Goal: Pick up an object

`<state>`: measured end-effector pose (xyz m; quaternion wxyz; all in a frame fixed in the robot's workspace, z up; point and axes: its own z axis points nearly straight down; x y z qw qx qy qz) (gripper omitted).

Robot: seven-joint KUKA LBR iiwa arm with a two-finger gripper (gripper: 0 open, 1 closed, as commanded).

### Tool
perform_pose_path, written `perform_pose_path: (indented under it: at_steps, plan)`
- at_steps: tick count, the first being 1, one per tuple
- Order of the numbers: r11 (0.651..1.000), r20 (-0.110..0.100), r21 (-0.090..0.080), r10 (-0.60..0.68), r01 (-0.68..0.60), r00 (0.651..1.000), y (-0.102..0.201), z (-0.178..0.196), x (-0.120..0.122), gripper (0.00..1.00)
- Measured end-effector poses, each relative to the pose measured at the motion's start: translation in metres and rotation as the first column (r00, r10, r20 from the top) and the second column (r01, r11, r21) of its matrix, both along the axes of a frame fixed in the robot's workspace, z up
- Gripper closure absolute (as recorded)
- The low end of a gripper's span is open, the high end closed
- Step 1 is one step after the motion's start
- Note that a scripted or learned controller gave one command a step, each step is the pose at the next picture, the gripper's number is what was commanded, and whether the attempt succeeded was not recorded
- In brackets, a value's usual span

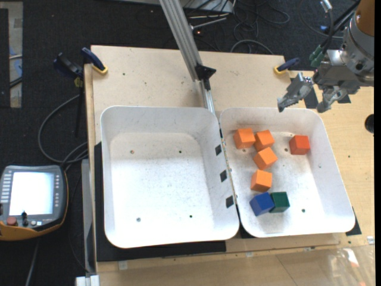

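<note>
Four orange cubes (257, 149), one red cube (299, 144), blue cube (261, 204) touching green cube (279, 201), claw (308, 100) spread wide, grasping nothing.

Grey arm (361, 51), orange band nr wrist, black cable w/ green fitting; grey metal two-finger gripper (308, 102).

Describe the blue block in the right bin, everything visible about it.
The blue block is a small, solid-coloured cube with a matte look, lying flat on the floor of the right bin near its front edge. A green block sits against its right side, and an orange block lies just behind it, close or touching. The gripper is far off, above the bin's back rim.
</note>
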<state>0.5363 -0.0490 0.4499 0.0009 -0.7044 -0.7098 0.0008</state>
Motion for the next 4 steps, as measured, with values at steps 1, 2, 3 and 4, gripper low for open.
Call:
perform_pose_path:
  at_steps: [1,2,3,4]
  plan:
    - [1.000,0.006,-0.002,-0.003,0.003,1.000,0.000,0.023,0.115,0.00]
    - [1.000,0.003,-0.001,-0.004,0.004,1.000,0.000,0.024,0.113,0.00]
    - [1.000,0.012,0.001,0.003,-0.003,1.000,0.065,0.096,0.112,0.00]
    - [1.000,-0.006,-0.001,-0.010,0.010,1.000,0.036,-0.084,0.121,0.00]
